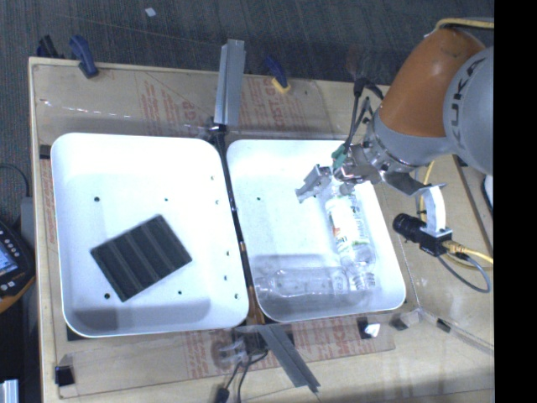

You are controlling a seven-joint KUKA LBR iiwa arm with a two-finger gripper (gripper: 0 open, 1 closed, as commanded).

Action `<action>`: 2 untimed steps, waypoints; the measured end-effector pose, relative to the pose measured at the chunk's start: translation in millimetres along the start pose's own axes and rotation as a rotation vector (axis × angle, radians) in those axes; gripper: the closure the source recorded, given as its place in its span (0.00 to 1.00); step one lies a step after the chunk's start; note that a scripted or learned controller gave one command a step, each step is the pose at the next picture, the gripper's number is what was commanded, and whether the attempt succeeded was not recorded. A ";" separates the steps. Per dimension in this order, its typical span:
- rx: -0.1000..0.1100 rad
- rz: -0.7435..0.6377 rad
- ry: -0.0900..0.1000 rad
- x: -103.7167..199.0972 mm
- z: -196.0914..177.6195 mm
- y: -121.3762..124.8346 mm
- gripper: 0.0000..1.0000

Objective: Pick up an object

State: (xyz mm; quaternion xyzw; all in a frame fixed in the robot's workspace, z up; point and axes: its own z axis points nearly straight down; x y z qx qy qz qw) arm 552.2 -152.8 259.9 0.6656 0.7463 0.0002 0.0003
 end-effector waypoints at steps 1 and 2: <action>0.005 -0.011 0.001 -56.1 69.1 -21.3 0.00; 0.003 -0.007 0.000 -58.7 103.4 6.7 0.00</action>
